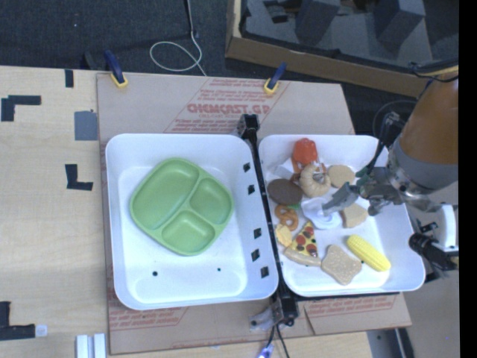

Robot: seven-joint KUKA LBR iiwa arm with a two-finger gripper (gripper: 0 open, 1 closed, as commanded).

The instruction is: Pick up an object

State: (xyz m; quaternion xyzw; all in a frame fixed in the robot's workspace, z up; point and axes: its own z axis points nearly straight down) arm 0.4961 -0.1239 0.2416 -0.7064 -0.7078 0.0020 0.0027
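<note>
The right bin (395, 278) holds several toy foods. Among them are a red piece (304, 153), a cream-topped donut (313, 179), a tan cookie (342, 174) and a dark brown cookie (284, 192). A pretzel (287, 216), a pizza slice (302, 245), a slice of toast (340, 264), a yellow corn cob (368, 253) and a beige piece (355, 215) lie nearer the front. My gripper (337, 199) hangs low over the middle of this bin, between the donut and the beige piece. I see nothing held in it.
The left bin (119, 274) holds a green divided plate (181, 205). A black divider (257, 200) runs between the two bins. The grey arm with its orange band (436, 125) covers the right bin's far right side. Both bins rest on cardboard (223, 103).
</note>
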